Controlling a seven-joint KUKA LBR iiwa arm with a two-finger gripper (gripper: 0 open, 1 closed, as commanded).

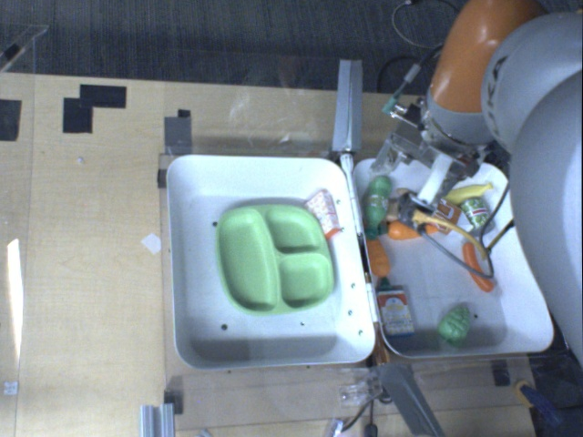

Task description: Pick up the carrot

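Reaching into the right bin [537, 326] near its back edge, gripper [417, 209] beside an orange carrot [401, 231], finger state unclear.

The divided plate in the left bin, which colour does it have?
The divided plate is light green, seen clearly in the camera view.

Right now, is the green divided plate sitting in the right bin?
No, the green divided plate lies in the left bin.
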